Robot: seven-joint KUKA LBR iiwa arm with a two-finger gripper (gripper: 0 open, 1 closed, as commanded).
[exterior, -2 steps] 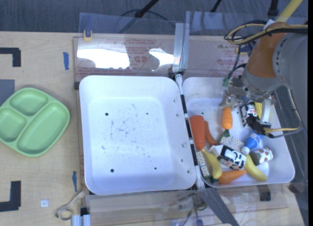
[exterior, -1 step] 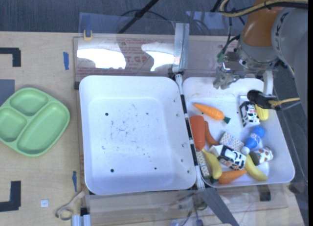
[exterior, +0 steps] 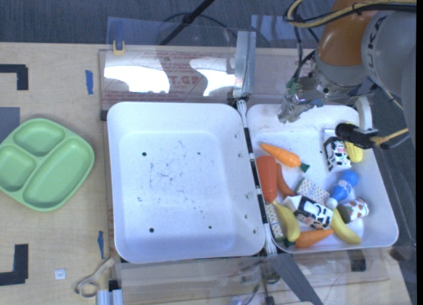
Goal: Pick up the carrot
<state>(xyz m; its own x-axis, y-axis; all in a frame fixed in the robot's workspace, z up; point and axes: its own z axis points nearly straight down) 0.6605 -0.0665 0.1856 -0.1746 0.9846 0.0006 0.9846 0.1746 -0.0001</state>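
The carrot (exterior: 280, 154) lies in the right bin (exterior: 386, 221), centre-right of the frame, its thick end pointing left and its green tip at the right. It looks like a light, hard, smooth plastic toy, likely to slip; across the thick middle seems the best hold. The gripper (exterior: 291, 108) hangs above it, nothing between its fingers, which look slightly spread
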